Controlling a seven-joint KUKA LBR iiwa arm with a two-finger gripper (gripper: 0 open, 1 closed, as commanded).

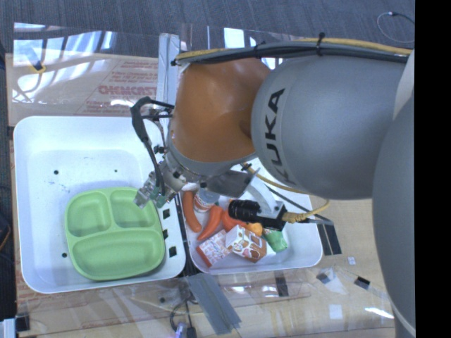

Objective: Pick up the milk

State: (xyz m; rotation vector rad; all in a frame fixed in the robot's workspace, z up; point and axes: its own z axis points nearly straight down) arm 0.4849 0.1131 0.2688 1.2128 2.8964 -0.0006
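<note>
The milk carton [243,245] lies on its side in the right bin [310,255], beside a carrot [211,222]. It is likely light with thin, crushable walls; grasp across its flat sides. The gripper [151,194] state cannot be determined.

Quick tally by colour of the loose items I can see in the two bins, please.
Green: 2, the divided plate and a small green item.
Orange: 2, a carrot-like piece and another.
White and orange cartons: 2.
Total: 6; the arm hides more of the right bin.
</note>
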